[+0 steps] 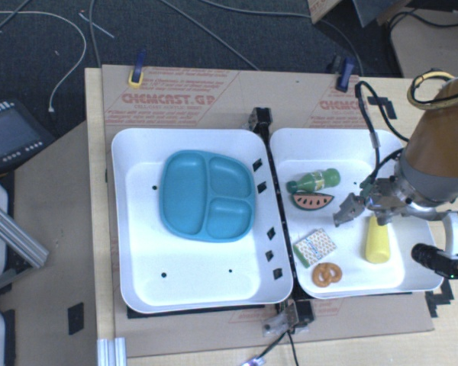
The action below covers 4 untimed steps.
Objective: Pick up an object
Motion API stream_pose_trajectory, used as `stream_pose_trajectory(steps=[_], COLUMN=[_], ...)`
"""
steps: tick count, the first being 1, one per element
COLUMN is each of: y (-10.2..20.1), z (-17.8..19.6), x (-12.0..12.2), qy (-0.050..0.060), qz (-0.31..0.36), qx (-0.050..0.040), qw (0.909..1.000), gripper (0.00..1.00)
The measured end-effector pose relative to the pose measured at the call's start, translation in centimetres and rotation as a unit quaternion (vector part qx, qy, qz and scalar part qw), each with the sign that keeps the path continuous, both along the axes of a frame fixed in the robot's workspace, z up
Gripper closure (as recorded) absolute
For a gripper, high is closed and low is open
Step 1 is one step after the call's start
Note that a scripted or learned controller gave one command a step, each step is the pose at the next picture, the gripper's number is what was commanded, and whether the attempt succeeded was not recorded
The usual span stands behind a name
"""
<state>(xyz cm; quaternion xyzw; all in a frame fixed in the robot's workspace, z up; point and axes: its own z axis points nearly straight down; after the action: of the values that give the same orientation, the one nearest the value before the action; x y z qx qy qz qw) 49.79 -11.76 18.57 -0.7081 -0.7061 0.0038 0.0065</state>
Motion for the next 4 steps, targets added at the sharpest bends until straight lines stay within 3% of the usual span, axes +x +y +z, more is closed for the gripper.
stream_pose_trajectory(steps=[1,3,4], y=[0.0,0.2,0.3], z=[0.6,-9.2,-9.7], x=[0.3,0.1,0.3], qy=[-0.006,-0.008,-0.008], qz=[0.002,0.000,0.002], qx=[-0.0010,-0.0009,0.0006], qw=[1.0000,1.0000,1.0000], gripper=[0.00,0.00,0.00])
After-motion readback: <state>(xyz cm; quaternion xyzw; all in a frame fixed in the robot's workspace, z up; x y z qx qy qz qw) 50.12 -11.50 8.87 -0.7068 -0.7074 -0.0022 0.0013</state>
